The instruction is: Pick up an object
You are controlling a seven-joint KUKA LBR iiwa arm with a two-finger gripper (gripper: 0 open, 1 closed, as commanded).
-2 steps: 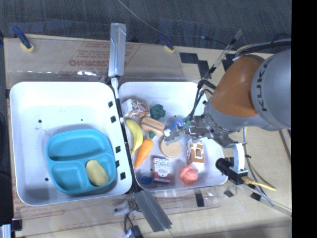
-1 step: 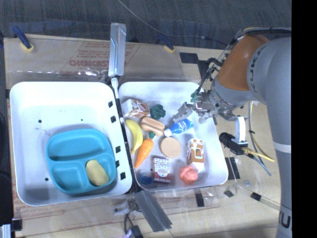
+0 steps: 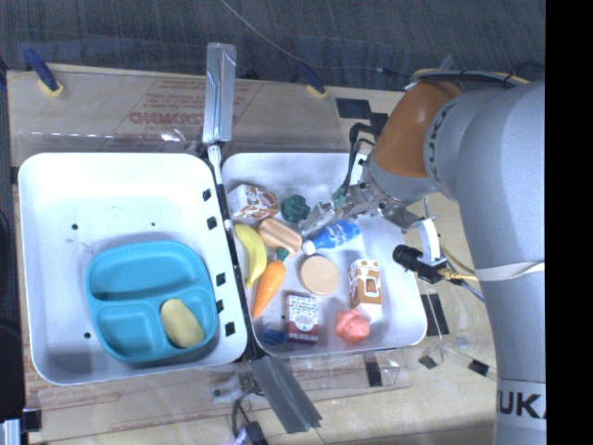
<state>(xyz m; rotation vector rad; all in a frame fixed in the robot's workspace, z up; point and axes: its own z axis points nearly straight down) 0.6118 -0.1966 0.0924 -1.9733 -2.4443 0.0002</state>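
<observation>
The grey arm (image 3: 482,156) with its orange band reaches in over the right bin (image 3: 408,327), and the hand (image 3: 326,213) hangs low at the bin's upper middle, in among the objects. Whether it is parted or closed cannot be told, since the wrist and clutter hide it.

Just beside the hand, toward the bin's near side, lies a blue bottle (image 3: 335,235), seemingly touching it. A dark green piece (image 3: 296,208) sits just to the hand's left, and further left a brown packet (image 3: 255,201). Below the hand lie a sausage-like roll (image 3: 279,234), a banana (image 3: 248,253), a carrot (image 3: 268,287), a tan round disc (image 3: 319,273), a small carton (image 3: 366,283), a dark red box (image 3: 302,314) and a pink lump (image 3: 351,325).

Well apart to the left, the other bin (image 3: 56,184) holds a blue divided tray (image 3: 139,286) with a yellow potato-like object (image 3: 182,323) in one compartment.
</observation>
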